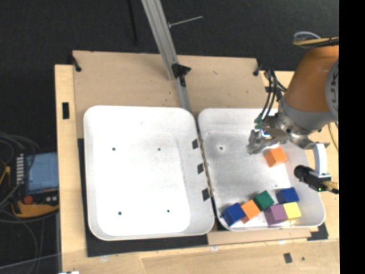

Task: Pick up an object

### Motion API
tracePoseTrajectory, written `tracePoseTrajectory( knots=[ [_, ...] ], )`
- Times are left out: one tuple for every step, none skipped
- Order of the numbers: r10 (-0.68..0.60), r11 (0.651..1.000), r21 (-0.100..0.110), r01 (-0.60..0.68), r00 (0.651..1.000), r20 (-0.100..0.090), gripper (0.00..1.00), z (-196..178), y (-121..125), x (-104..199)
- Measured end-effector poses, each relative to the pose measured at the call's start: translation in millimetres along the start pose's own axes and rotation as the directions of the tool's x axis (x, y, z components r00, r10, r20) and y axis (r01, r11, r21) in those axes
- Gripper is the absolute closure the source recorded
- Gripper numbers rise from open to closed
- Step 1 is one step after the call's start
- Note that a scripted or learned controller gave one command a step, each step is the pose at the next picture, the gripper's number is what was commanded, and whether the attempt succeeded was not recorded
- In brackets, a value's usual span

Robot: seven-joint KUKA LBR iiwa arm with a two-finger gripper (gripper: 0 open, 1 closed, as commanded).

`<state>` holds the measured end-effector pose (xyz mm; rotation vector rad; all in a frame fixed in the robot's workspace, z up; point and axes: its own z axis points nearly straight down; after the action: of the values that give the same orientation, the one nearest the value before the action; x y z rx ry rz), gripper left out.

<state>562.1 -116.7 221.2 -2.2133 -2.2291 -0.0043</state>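
My gripper (258,141) hangs over the right bin (228,130), in its upper right part. An orange cube (276,156) lies just to the lower right of the gripper, close to it, and whether they touch cannot be told. Along the bin's front edge sit several more cubes: a blue one (232,213), an orange one (250,209), a green one (263,200), a purple one (275,214), a yellow one (292,210) and another blue one (287,196).
The left bin (142,170) stands beside the right one, joined by dark clips at the middle. A slanted metal pole (162,33) rises behind the bins. A black fitting (311,178) juts over the right bin's right rim.
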Motion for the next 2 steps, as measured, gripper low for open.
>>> tracePoseTrajectory(
  knots=[
    [0.001,1.0,0.002,-0.001,1.0,0.002,1.0,6.4,-12.2,48.4],
    [0.0,1.0,0.0,0.0,1.0,-0.001,1.0,-10.1,-23.9,95.7]
  ],
)
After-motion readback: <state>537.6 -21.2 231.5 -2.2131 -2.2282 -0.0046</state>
